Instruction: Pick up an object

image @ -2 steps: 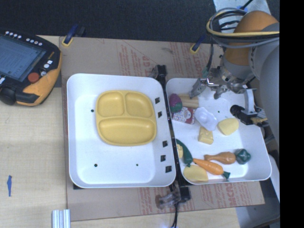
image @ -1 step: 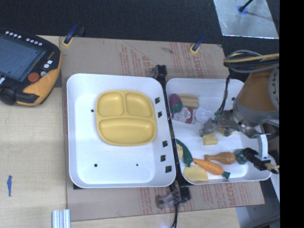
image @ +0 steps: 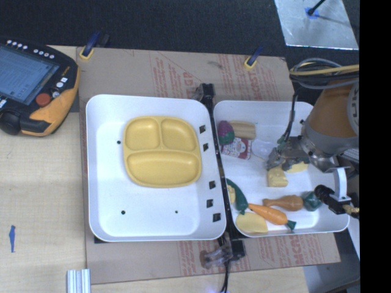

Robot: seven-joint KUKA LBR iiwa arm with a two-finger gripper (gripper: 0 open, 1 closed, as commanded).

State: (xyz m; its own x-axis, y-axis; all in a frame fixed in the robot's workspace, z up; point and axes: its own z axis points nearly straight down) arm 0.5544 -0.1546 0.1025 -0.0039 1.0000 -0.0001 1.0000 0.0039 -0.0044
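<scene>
**A robot test lab, by the look of my feed**

I'm looking down on a lab workcell, not a home. A robot control pendant [image: 33, 87] with a screen and orange grip lies on the wooden desk [image: 36, 212]. Brown cardboard [image: 183, 72] is clamped flat with yellow clips [image: 87, 49]. Two white bins [image: 101, 163] sit side by side on it, joined by black brackets [image: 208, 93], with cables [image: 317, 69] looped near the arm [image: 333, 118].

Teach pendant [image: 33, 87] at the bench's far left corner.
</scene>
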